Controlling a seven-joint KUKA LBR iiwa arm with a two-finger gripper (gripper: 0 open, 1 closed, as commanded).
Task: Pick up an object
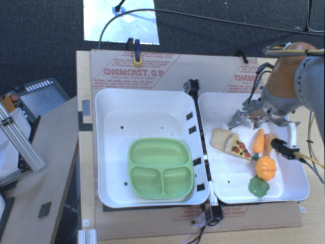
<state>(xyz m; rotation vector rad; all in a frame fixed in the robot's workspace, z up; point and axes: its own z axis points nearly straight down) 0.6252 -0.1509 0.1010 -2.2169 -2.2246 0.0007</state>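
Note:
The right bin holds several toy foods. A pizza slice lies near its middle, with an orange carrot just to its right. Closer to the front sit an orange pumpkin-like piece and a green leafy piece. My gripper hangs over the back of the right bin, just behind the pizza slice and the carrot. Its fingers are spread open with nothing between them. The grey arm with its orange band comes in from the right.
The left bin holds a green divided plate toward its front. A black divider strip runs between the two bins. A black cable piece hangs off the arm beside the carrot. Cardboard lies under both bins.

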